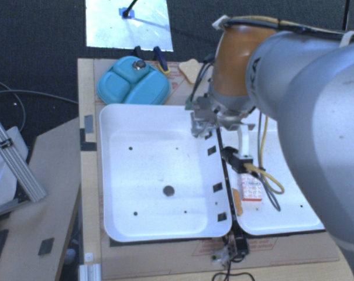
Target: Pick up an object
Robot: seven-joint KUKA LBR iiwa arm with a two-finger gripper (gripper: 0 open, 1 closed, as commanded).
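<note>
The arm [305,98] comes in from three o'clock and covers much of the right bin [288,209], its orange band [235,57] sitting toward one o'clock of the scene's middle. The gripper [202,126] hangs at the twelve o'clock end of the seam where the two bins meet, over the upper right corner of the left bin [115,174]. From this slant I cannot tell whether it is released or clenched, and nothing can be seen held in it. Of the things that could be picked up, a dark round disc [168,190] lies flat on the floor of the left bin, a little toward six o'clock of that bin's middle and well apart from the gripper, at about seven o'clock from it. In the right bin a white and red packet [251,189] lies close to the bin's nine o'clock wall, at about five o'clock from the gripper. An orange strip [237,202] lies just beside the packet on its eight o'clock side, against the wall between the bins. Outside the bins, on the bench [92,174], a blue lidded container [133,84] rests just past the left bin's twelve o'clock rim. A tan wedge [190,70] lies at three o'clock of that container, near the arm. A shiny sheet [127,16] lies beyond the bench at twelve o'clock of the container.
</note>
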